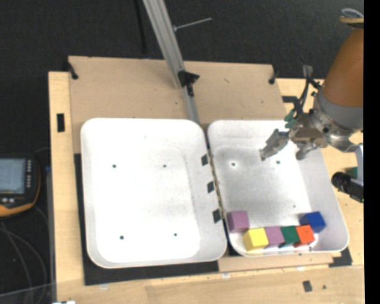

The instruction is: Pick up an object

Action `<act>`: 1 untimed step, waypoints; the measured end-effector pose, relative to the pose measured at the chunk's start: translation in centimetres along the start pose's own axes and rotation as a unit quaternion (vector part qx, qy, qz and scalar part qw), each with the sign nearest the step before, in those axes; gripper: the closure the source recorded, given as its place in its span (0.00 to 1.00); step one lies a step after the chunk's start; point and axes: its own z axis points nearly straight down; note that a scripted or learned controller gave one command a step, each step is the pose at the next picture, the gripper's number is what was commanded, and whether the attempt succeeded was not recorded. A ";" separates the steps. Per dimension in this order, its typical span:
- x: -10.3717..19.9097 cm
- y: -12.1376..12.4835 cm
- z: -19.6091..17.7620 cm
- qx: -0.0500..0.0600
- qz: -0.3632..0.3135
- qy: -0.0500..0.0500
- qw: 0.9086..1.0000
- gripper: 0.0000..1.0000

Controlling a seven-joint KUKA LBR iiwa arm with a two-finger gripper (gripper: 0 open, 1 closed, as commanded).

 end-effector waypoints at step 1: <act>-0.1 0.1 -1.1 -0.002 0.001 -0.001 1.000 1.00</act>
